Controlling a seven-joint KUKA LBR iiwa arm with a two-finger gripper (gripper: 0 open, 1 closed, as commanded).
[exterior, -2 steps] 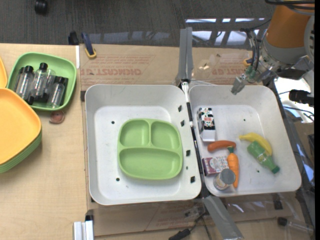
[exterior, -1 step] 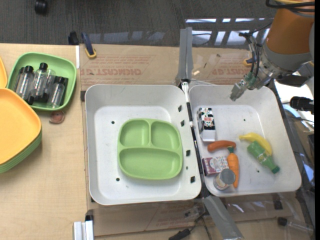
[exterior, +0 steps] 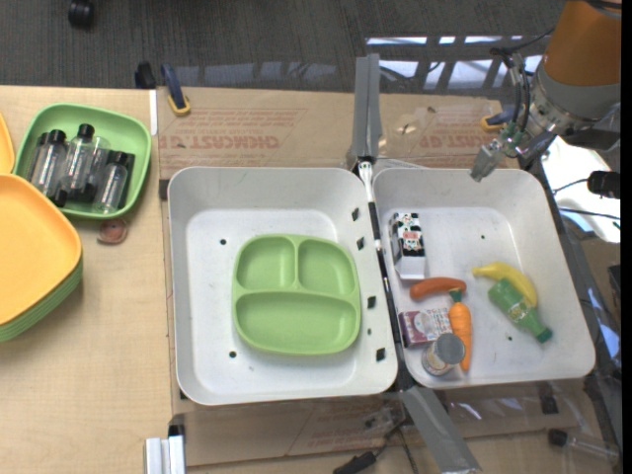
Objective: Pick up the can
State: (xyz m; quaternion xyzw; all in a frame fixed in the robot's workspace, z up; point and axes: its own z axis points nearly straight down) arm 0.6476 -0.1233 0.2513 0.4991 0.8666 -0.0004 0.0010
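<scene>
The can lies in the right bin, at its near edge, touching a carrot and a small maroon carton. The pincer hangs over the bin's far rim, well apart from the can; if it is released or clenched, I cannot tell. On the cardboard behind reads "CHEMCYST", upside down

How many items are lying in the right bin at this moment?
6, none visibly hidden: milk carton at the left wall, red sausage, carrot, maroon packet, can at the front edge, and yellow banana overlapping the green bottle.
</scene>
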